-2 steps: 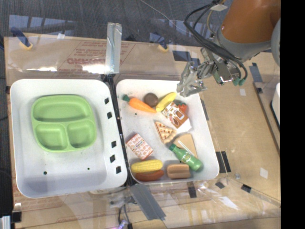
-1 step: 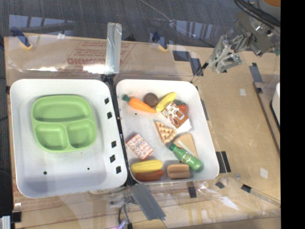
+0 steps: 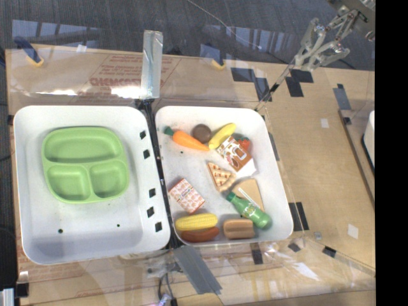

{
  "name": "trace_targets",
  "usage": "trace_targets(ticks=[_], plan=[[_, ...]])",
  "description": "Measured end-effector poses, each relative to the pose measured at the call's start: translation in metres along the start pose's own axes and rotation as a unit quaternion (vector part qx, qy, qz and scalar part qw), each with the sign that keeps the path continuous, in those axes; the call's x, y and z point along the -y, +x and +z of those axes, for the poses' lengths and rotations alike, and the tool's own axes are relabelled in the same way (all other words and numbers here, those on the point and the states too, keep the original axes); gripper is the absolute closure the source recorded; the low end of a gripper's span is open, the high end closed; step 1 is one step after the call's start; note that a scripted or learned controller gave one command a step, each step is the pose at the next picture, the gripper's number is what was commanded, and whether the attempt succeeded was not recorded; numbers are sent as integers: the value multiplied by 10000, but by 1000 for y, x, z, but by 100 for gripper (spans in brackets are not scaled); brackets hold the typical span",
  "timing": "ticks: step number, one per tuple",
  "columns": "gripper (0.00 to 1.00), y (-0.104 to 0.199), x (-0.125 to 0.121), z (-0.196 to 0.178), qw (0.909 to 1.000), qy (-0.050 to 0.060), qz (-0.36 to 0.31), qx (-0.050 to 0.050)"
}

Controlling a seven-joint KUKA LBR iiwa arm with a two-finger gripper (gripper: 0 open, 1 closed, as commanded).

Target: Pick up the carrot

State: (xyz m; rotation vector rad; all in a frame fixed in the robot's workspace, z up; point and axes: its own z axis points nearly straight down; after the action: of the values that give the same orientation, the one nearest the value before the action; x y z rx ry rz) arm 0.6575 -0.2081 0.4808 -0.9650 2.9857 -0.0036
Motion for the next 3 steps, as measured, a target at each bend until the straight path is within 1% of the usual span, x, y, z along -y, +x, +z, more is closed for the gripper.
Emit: trace_targets(ticks=[1,2,3], plan=[[100,0,0,-3,9833,-6,-1822,2],[100,0,0,-12,9356,-10,-3529,3],[100,10,-7,19,8691,-50,-4946,-3]])
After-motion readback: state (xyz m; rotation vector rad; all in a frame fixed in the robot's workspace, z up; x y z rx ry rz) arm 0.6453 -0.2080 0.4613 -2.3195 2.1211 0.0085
